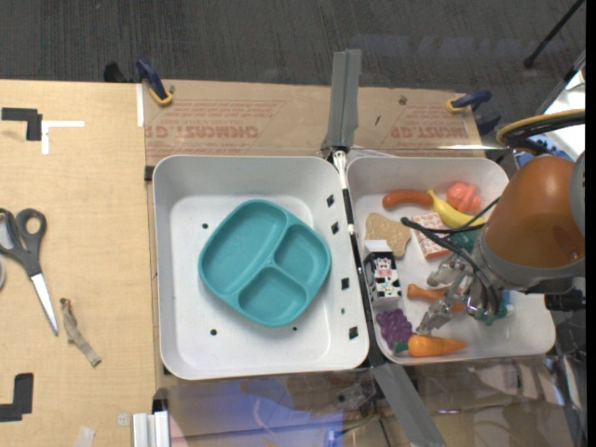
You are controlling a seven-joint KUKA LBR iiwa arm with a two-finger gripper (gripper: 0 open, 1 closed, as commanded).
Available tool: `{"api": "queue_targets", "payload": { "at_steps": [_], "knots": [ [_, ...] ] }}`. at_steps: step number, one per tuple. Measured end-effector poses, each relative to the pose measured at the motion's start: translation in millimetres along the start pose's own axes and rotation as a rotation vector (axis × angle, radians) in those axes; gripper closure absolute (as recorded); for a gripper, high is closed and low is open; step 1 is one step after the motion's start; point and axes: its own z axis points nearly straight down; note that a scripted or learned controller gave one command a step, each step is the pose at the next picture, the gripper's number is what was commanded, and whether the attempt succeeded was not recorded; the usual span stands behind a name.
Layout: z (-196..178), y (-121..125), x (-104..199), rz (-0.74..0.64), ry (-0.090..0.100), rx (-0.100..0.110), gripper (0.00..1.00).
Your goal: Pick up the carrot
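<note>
Pincer [445,298] hangs open just above the carrot [436,345]. Approach step, by judgement; next it must descend and close.

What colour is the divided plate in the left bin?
The divided plate is teal, seen clearly in the camera view.

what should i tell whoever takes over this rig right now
Hand: low in the right bin, over the toys, holding nothing visible.
Carrot: lying by the right bin's near wall, just below the hand, beside the purple grapes.
Left bin: holds the teal divided plate.
Done: nothing, the carrot is not lifted.
Left: close on the carrot and raise it.
</note>
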Motion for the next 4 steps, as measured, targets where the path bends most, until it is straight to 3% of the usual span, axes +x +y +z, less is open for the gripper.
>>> {"api": "queue_targets", "payload": {
  "at_steps": [1, 2, 3, 4],
  "knots": [
    [-5.4, 24.2, 8.6, -0.457, -0.028, -0.003, 0.00],
    [-7.7, -21.2, -11.1, -0.331, -0.019, -0.003, 0.00],
    [-5.7, 11.6, 2.5, -0.476, -0.028, -0.001, 0.00],
    [-1.0, 20.0, -5.4, -0.545, -0.004, -0.002, 0.00]
  ]
}}
